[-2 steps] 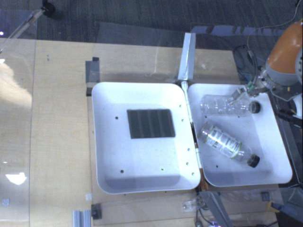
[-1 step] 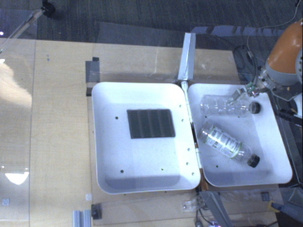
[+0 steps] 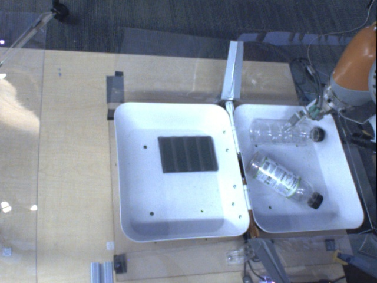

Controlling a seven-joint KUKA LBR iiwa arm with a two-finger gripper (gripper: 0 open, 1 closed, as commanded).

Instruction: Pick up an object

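Note:
Two clear plastic bottles with black caps lie on their sides in the right bin. The upper bottle lies near the bin's back wall, cap to the right. Closer to the front, the lower bottle lies slanted and carries a printed label. A dark grey ribbed rectangular pad lies flat in the left bin. My gripper reaches in from the upper right and sits at the right end of the upper bottle, close to its neck. I cannot make out whether it touches the bottle.
A raised divider separates the two bins. A metal post stands behind the divider. Cables run along the right bin's outer edge. The wooden bench stretches to the left.

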